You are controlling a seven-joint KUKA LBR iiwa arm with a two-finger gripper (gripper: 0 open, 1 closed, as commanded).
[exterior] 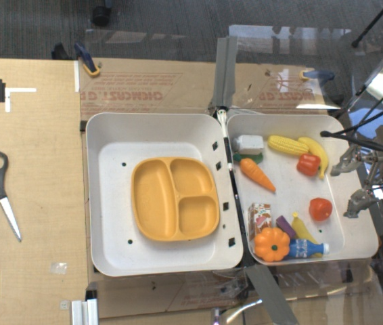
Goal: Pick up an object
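Metal two-finger hand [354, 181] waits at right bin's [333, 252] right edge w/ fingers spread, nothing held, near round red tomato [320, 208].

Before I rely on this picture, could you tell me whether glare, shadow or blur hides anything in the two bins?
In the camera view, lighting is even and the bins' contents are sharp: the yellow divided plate and the carrot read clearly. Glare sits on the clear panel behind the right bin, and a bright patch washes out the top right corner. Shadows are soft.
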